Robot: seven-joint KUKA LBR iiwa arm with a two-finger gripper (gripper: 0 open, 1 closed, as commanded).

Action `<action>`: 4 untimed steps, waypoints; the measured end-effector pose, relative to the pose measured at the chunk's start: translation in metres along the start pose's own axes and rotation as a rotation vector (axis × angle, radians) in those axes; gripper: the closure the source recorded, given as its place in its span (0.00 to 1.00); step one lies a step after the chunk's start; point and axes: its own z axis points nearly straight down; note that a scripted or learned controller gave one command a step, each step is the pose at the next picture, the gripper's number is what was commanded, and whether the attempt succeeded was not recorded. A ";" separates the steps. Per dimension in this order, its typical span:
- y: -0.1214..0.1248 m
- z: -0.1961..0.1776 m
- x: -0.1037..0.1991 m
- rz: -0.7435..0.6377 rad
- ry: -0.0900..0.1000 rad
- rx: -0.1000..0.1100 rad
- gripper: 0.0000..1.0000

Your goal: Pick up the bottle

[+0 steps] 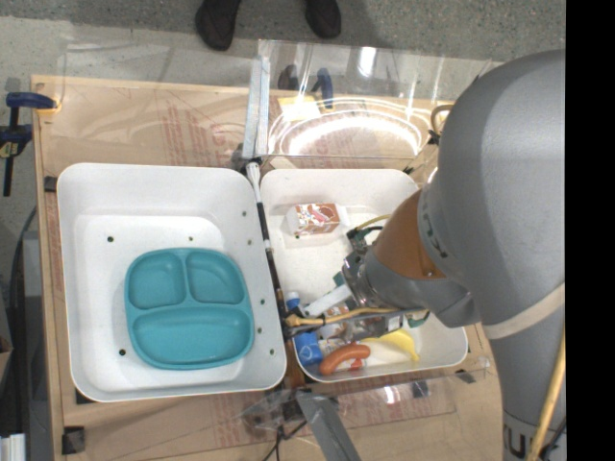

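Observation:
A small white bottle (pixel 322 303) with a blue cap lies on its side near the front left of the right bin (pixel 288 188). My gripper (pixel 354 279) hangs low just above and to the right of the bottle, its dark wrist close over the bottle's far end. The grey arm with its orange band hides most of the bin's right half.
A small box with a red and white picture (pixel 315 219) lies at the bin's back. A toy hot dog (pixel 344 358), a banana (pixel 404 344) and a blue item (pixel 306 344) crowd the front corner. The left bin (pixel 96 190) holds a teal divided plate (pixel 189 307).

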 end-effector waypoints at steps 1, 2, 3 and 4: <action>0.001 -0.008 0.001 -0.017 -0.002 0.004 1.00; 0.001 -0.004 0.000 -0.062 0.003 0.002 1.00; 0.016 0.006 -0.008 0.002 -0.023 0.014 1.00; -0.003 0.006 -0.007 -0.068 -0.020 0.006 1.00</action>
